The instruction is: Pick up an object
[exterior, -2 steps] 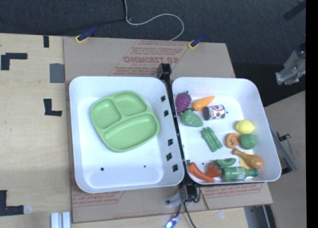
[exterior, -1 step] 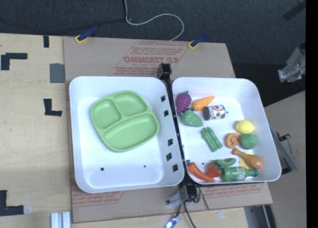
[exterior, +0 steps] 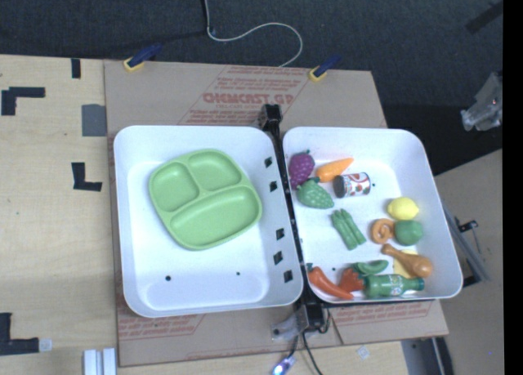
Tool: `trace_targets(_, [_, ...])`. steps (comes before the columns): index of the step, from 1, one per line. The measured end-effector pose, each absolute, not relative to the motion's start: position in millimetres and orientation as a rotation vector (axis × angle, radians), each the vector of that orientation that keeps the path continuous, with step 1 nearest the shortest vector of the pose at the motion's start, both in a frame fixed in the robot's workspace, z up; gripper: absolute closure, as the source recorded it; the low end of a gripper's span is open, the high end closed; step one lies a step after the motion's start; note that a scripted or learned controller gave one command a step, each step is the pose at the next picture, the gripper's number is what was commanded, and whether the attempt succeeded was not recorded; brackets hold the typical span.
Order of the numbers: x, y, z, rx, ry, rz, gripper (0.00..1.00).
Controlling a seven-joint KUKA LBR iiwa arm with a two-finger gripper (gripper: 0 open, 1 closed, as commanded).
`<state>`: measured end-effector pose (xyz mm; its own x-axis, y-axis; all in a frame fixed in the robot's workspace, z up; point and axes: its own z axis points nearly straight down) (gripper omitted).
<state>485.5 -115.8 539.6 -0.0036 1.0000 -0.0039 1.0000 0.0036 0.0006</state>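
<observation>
The right bin [exterior: 406,146] holds several toy foods. Purple grapes [exterior: 301,167] lie at its far left, with an orange carrot [exterior: 335,170] and a small red-and-white can [exterior: 353,185] beside them. A green leafy piece [exterior: 315,195] and a green bean bundle [exterior: 349,229] sit in the middle. A yellow lemon [exterior: 403,208], a green ball [exterior: 409,233], an orange ring-shaped piece [exterior: 381,230] and a drumstick [exterior: 407,261] lie on the right. A green bottle [exterior: 392,286] and a red pepper [exterior: 325,282] rest along the near wall.
The left bin [exterior: 135,161] holds a green divided plate [exterior: 206,198]. Both bins rest on a cardboard sheet [exterior: 237,95] on the wooden bench. A white cable [exterior: 245,34] loops behind. A grey metal piece [exterior: 484,108] shows at the right edge.
</observation>
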Motion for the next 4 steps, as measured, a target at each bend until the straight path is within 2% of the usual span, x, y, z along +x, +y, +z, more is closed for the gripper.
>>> trace_targets(4, [487.6,-115,580,2.21,2.225,-0.005,1.0])
